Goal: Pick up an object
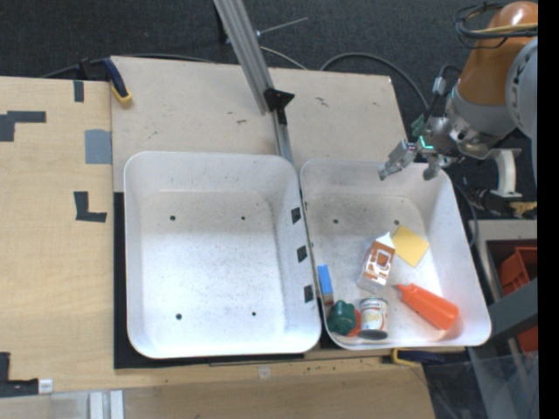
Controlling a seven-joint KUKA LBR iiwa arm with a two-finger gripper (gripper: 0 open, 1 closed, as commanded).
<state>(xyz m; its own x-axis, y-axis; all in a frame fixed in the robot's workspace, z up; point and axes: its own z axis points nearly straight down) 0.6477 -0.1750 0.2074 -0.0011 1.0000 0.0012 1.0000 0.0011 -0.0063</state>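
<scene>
Approach step, nothing grasped yet — gripper [409,160] open & empty over upper-right rim of right bin [463,234], objs clustered lower right — yellow block [410,244], orange bottle [430,305], small can [373,315]; next: move down-frame, descend on one.

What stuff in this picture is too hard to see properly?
- Gripper, camera view: small and dark at the right bin's top rim; whether its fingers are open or shut is unclear.
- Can: label print too small to read.
- Packet: markings too small to read.
- Green object: partly against the bin wall; what it is stays unclear.
- Arm: cut off by the right edge.
</scene>
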